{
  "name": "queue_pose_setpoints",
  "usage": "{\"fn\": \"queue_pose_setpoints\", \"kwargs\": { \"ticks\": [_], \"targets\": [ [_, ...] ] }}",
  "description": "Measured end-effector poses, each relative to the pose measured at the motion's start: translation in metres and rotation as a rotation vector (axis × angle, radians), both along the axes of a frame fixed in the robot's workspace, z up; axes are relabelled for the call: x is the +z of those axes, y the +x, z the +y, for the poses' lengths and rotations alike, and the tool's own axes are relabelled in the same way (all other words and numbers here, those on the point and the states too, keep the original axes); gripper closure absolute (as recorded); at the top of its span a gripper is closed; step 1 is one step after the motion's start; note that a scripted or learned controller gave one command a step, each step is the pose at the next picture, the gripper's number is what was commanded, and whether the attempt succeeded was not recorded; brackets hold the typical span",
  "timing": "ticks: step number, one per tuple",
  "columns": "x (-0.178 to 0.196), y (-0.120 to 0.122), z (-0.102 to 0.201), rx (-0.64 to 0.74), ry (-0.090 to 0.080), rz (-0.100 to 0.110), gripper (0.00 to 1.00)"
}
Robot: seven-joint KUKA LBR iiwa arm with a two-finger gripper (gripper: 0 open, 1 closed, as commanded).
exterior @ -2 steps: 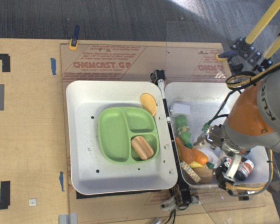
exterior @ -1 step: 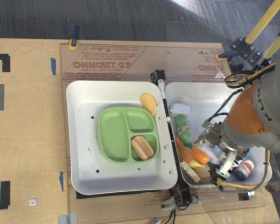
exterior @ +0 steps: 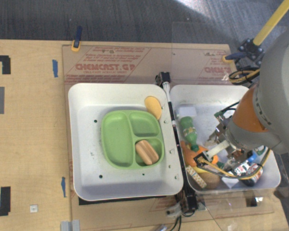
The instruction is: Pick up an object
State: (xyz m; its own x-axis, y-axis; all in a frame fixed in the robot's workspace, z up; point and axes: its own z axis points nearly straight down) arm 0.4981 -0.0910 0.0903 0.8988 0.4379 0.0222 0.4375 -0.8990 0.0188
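**Arm down in the right bin**

The gripper (exterior: 216, 150) sits low in the right bin (exterior: 274, 177) among a green bottle (exterior: 188, 129) and orange pieces (exterior: 188, 148). A sausage-like roll (exterior: 147, 151) lies in the green divided plate (exterior: 116, 138), left bin (exterior: 82, 129).

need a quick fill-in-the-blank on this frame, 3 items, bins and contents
1. The green divided plate lies in the ____ bin.
2. The bread roll sits in a ____ of that plate.
3. The arm reaches down into the ____ bin, beside the green bottle.

Missing words: left; compartment; right
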Motion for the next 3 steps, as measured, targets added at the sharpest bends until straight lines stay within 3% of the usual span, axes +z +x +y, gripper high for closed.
{"fn": "queue_pose_setpoints", "kwargs": {
  "ticks": [1,2,3],
  "targets": [
    [0.01,-0.003,-0.002,0.003,-0.001,0.011,1.0],
    [0.032,0.062,-0.002,-0.086,0.011,0.031,1.0],
    [0.031,0.061,-0.002,-0.086,0.011,0.034,0.0]
  ]
}}
